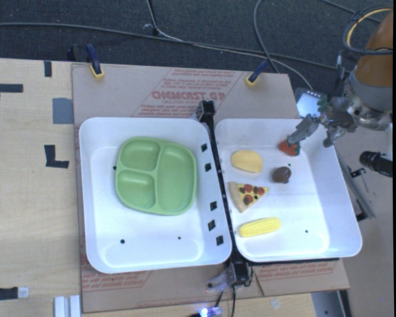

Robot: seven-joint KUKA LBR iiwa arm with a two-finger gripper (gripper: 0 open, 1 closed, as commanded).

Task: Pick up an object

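The right bin point(317, 243) holds several toy foods. A small red piece point(290, 148) lies near its far edge. A pale yellow lump point(247, 161), a dark brown lump point(281, 174), a pizza slice point(247, 194) and a yellow corn cob point(259, 227) lie closer to the front. My gripper point(315, 139) hangs over the bin's far right corner, open. One of its fingers point(301, 133) ends just above the red piece, and the other point(330, 137) stands to the right. Nothing sits between them.
A green divided plate point(156, 176) lies in the left bin point(99, 243). A black divider point(214, 183) runs between the two bins. Cables trail across the dark floor behind the bench, and clamps hold the cardboard at the back.
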